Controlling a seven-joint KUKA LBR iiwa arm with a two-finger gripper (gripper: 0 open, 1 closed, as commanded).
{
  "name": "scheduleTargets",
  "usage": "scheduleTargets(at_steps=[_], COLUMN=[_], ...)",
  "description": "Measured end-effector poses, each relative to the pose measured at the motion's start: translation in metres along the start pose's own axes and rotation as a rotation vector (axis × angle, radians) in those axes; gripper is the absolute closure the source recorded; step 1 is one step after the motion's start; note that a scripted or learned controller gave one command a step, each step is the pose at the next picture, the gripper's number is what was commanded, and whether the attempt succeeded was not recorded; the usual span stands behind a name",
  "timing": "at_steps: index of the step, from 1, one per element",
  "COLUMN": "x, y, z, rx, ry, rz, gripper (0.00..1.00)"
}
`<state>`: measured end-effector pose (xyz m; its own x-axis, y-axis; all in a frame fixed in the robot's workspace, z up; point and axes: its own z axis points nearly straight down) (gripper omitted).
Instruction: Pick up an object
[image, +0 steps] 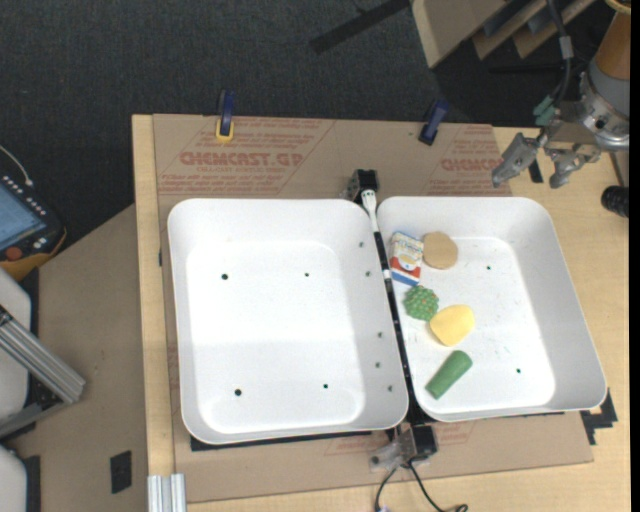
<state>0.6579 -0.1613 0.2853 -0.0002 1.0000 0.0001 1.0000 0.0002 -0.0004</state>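
Approach step, nothing grasped yet. Two-finger metal gripper (538, 165) hovering past the far right corner of the right-hand shallow white bin (560, 300), fingers spread wide, holding nothing. Along that bin's left wall: round tan cookie (440, 250), bumpy green ball (421, 302), yellow lump (452, 324), green cylinder (449, 373). Next: swing inward over one, then descend.

I see my gripper (540, 165) hovering open past the right bin's (560, 250) far corner; five small objects cluster by its left wall.
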Motion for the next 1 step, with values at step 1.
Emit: scheduleTargets(at_steps=[1], x=[0.0001], y=[0.0007], z=[-0.0111], rx=[-0.004], ry=[-0.001], rz=[-0.001], gripper=[1.00])
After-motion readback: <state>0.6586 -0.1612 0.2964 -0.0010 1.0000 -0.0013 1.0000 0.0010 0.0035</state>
